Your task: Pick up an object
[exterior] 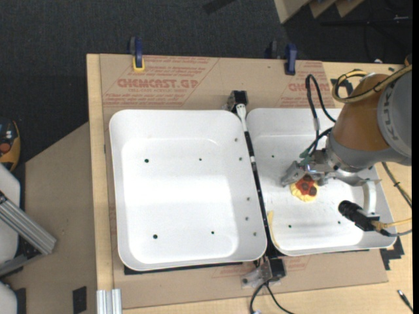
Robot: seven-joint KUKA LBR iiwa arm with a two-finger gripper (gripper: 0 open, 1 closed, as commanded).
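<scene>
A small red and yellow object (305,189) lies in the right bin (281,136), near its middle. My gripper (302,177) hangs right over it, its metal fingers reaching down to the object's top and left side. The arm's orange band and grey wrist cover the bin's right part. Whether the fingers grip the object is hidden by the wrist.
The left bin (131,175) sits beside the right one on a cardboard-covered bench (170,80). Two blue clamps (137,50) hold the board's far edge. A black connector (237,99) sits between the bins at the back.
</scene>
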